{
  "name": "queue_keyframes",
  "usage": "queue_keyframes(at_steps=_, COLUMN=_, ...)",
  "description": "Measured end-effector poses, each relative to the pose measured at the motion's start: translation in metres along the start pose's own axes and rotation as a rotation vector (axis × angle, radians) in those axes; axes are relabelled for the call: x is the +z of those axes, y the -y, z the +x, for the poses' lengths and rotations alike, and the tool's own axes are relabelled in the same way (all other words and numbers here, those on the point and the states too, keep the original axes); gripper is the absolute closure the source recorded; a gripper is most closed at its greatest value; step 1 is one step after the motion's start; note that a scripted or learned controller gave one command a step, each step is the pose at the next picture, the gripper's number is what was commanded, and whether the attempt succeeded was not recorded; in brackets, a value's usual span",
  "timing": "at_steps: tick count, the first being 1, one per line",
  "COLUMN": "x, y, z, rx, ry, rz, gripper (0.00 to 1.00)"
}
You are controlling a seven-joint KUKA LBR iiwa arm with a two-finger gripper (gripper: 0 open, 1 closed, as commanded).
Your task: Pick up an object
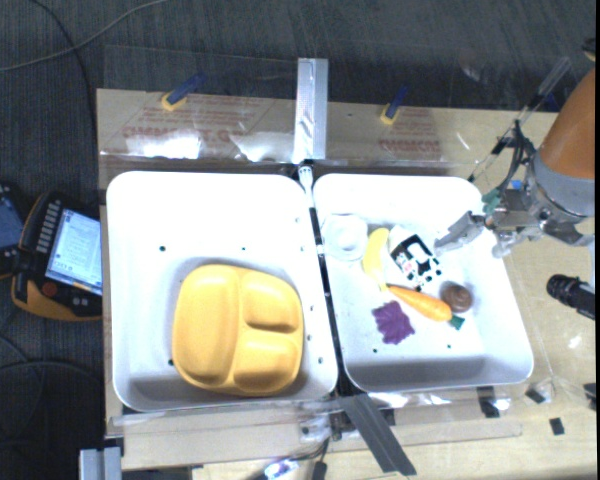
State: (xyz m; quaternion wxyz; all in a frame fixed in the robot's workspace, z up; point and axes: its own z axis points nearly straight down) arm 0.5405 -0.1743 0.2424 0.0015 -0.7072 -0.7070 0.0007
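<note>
**Ana:** Over in the right bin [500, 353], the small things lie bunched near the middle: a carrot [420, 302], a purple bunch of grapes [392, 322], a banana [377, 250], a black-and-white block [414, 258], a brown ball [457, 295] and a clear cup [344, 233]. Which one would you go for?

**Ben:** The carrot, I'd judge. It looks like a light, stiff plastic toy — slim enough to pinch across its middle, though smooth and tapered, so it may slip toward the thin end.

**Ana:** And the gripper [458, 233]?

**Ben:** It sits at the bin's upper right edge, just beside the block and apart from the carrot. Whether it is wide or narrow I cannot tell — the wrist and cabling blur together there.

**Ana:** Anything else hard to read?

**Ben:** The carrot's tip touches or runs under the ball; I can't say which. A small green bit by the ball is too small to name. The cup nearly vanishes against the white floor.

**Ana:** The left bin [140, 218]?

**Ben:** It holds a big yellow tray [239, 326], well apart from the arm.
</note>
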Motion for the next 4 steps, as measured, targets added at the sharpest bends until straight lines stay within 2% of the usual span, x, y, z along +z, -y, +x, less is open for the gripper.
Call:
queue_keyframes(at_steps=1, x=0.127, y=-0.047, z=0.039, rx=-0.016, ry=0.004, rz=0.0, gripper=0.0)
queue_keyframes(at_steps=2, x=0.153, y=0.045, z=0.041, rx=-0.092, ry=0.004, rz=-0.018, gripper=0.0)
queue_keyframes(at_steps=3, x=0.146, y=0.043, z=0.041, rx=-0.089, ry=0.003, rz=-0.02, gripper=1.0)
queue_keyframes(at_steps=4, x=0.038, y=0.02, z=0.111, rx=0.055, ry=0.003, rz=0.0, gripper=1.0)
